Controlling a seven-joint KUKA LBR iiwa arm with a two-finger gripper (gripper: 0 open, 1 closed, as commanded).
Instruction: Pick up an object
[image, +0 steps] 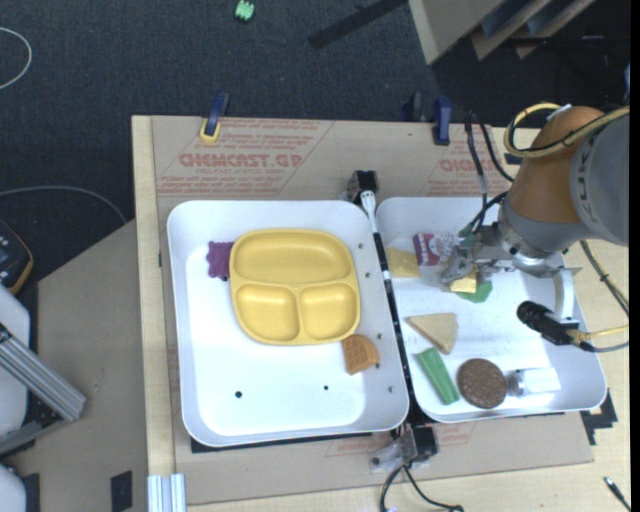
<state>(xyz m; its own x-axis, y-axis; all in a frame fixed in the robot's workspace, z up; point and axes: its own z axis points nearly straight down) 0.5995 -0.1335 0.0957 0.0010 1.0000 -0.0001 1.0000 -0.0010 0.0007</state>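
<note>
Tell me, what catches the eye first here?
A big yellow divided plate sits in the left white bin, with a purple scrap at its left edge. From the right, the grey and orange robot arm reaches into the right bin, its gripper low over a yellow and green piece among scattered toy foods.

Grey arm entering from the right, orange band above the wrist, bent downward; gripper lowered at the arm's left end, pointing down.
</note>
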